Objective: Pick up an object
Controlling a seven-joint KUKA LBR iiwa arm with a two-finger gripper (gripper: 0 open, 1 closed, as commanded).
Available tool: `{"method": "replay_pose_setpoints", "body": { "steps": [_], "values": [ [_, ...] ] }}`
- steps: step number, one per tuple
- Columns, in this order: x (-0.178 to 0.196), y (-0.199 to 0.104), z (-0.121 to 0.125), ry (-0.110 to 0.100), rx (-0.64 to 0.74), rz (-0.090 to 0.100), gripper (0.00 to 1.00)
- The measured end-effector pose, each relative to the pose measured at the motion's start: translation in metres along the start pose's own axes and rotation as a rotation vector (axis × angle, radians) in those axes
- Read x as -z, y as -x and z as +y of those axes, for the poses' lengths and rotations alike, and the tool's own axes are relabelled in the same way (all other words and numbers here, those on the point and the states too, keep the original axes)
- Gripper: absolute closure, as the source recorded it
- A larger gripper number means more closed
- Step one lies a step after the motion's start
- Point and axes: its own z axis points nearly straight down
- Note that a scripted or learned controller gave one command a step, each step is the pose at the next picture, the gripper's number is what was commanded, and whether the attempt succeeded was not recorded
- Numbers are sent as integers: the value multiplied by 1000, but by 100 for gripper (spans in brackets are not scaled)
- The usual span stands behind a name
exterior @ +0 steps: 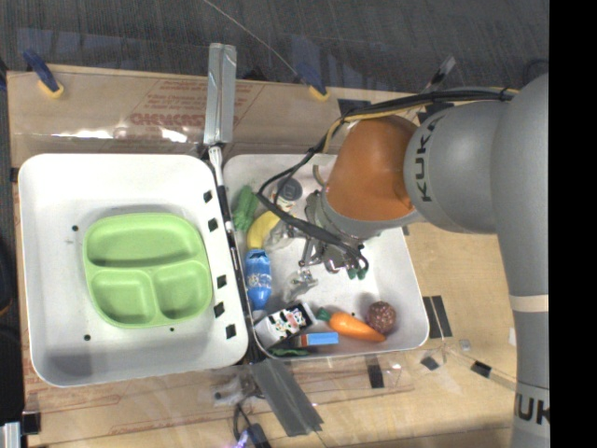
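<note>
My gripper point(328, 265) hangs low over the middle of the right bin point(408, 267), below the orange wrist band. Objects lie around it in that bin. A yellow banana point(263, 229) and a green piece point(244, 205) sit to its left by the bin wall. A blue bottle point(257, 278) lies under them. Along the bin's near side are a black-and-white item point(287, 321), a small blue block point(321, 340), an orange carrot point(355, 326) and a dark brown ball point(381, 316). The arm hides the bin's far right part.
The left bin point(42, 250) holds a green divided tray point(145, 267). A metal divider bar point(219, 96) rises between the bins at the back. Black cables point(289, 171) loop from the wrist over the right bin's far side.
</note>
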Motion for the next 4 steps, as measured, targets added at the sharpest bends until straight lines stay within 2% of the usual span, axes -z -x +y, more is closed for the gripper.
{"method": "replay_pose_setpoints", "body": {
  "steps": [1,2,3,4],
  "values": [
    [10,2,1,-1,7,-2,100],
    [154,40,3,-7,147,-12,100],
    [162,-40,-57,-3,343,0,100],
    [47,32,-65,5,321,6,100]
  ]
}}
